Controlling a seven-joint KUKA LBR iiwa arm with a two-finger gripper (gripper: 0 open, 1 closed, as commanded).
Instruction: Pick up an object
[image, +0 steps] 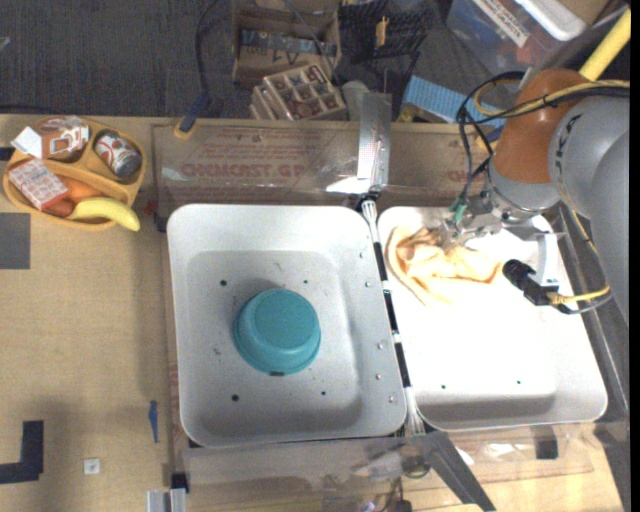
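A crumpled yellow and white cloth (440, 262) lies at the far left of the right bin (520, 370). My gripper (462, 226) is down at the cloth's far edge, touching or just above its top. A teal bowl (278, 330) sits upside down in the middle of the left bin (200, 250). The grey arm with its orange band (530, 140) reaches in from the upper right.
An orange tray (30, 205) holding a banana (105, 211) and packaged food stands on the bench at the far left. A cardboard strip (260, 170) runs behind the bins. Black and yellow cables (545, 290) hang over the right bin's far right part.
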